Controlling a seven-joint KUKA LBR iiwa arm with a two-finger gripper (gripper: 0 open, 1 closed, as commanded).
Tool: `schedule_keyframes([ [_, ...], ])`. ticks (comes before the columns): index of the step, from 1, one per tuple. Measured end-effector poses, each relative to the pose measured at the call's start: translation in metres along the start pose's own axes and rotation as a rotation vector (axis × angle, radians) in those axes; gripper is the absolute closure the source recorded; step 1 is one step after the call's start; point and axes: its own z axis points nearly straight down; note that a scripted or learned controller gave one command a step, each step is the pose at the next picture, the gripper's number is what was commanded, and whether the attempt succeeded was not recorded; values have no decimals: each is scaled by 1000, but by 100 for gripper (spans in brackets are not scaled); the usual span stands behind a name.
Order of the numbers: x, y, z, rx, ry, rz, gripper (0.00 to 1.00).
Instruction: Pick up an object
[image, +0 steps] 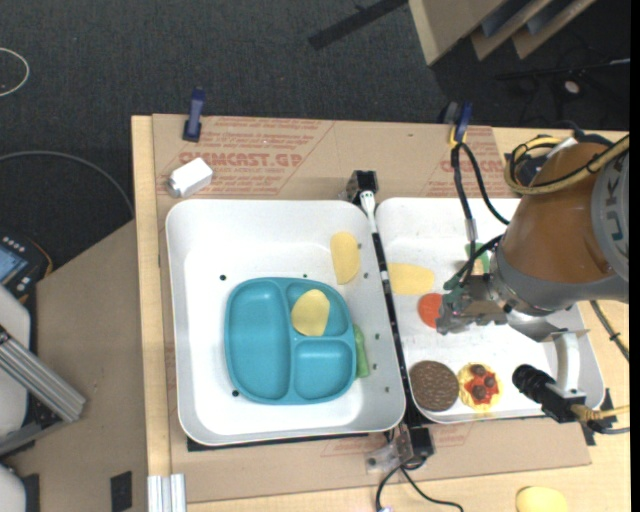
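Observation:
My gripper (452, 316) hangs low over the middle of the right bin (440, 222), with the arm coming in from the right. Its tip is right beside an orange-red round piece (429, 309), which it partly covers; I cannot see whether they touch. A flat yellow piece (410, 277) lies just up and left of it. Near that bin's front wall lie a brown round cookie (434, 385) and a small yellow disc with red toppings (479, 385).
The left bin (200, 260) holds a teal divided plate (265, 345) with a yellow piece (311, 312) on it and a green strip (361, 352) at its right edge. Another yellow piece (345, 257) lies by the bin's right wall.

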Motion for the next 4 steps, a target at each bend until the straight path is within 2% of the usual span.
schedule_keyframes([
  [1, 60, 3, -153, -13, 3, -3, 100],
  [2, 114, 11, -286, -12, 4, -1, 100],
  [3, 73, -2, -125, 25, -4, 13, 100],
  [4, 120, 3, -233, -6, 2, 2, 100],
])
